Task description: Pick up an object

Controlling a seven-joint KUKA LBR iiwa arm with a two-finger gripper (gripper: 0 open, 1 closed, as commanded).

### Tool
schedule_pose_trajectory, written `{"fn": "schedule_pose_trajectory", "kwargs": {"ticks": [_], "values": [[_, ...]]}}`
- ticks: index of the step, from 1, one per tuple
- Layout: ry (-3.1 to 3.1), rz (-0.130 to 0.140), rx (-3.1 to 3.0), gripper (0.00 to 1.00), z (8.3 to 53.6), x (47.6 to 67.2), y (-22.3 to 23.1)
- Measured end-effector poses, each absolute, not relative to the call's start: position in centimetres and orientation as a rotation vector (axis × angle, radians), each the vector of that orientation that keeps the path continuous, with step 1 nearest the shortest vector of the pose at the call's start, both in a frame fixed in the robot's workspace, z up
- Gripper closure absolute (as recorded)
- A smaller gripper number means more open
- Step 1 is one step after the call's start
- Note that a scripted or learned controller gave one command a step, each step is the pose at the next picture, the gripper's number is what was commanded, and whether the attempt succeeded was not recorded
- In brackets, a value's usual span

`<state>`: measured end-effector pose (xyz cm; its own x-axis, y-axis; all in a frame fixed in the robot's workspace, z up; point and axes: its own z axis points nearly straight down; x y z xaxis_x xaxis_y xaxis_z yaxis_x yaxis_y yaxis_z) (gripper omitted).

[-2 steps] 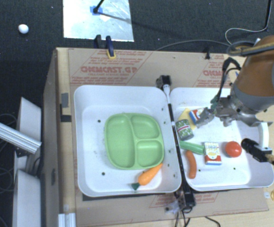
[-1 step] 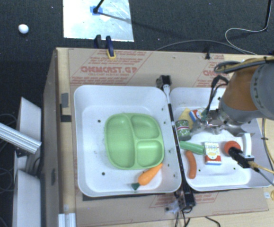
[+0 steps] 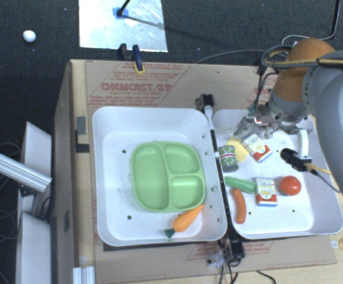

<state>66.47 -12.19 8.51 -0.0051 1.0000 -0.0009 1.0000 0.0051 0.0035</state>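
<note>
Dark floor is seen around the desk (image 3: 159,78). Left bin (image 3: 115,129): green plate (image 3: 166,175), carrot (image 3: 186,219). Right bin (image 3: 319,209): tomato (image 3: 289,186), sausage (image 3: 240,206), two cartons (image 3: 265,191), can (image 3: 228,157). Second carton (image 3: 256,147), red and white, is placed just beside the jaws (image 3: 255,122), untouched. Jaw state cannot be told.

Robotics lab: cardboard-topped bench (image 3: 159,78), white bins (image 3: 109,158), loose cables (image 3: 230,55).

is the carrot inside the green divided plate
No, the carrot lies on the floor of the left bin, just past the near edge of the green divided plate, not in a compartment.
</note>
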Motion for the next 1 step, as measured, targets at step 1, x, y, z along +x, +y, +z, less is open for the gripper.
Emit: {"fn": "schedule_pose_trajectory", "kwargs": {"ticks": [1], "values": [[2.223,0.0,2.219,0.0,8.43,59.01,-12.29]]}}
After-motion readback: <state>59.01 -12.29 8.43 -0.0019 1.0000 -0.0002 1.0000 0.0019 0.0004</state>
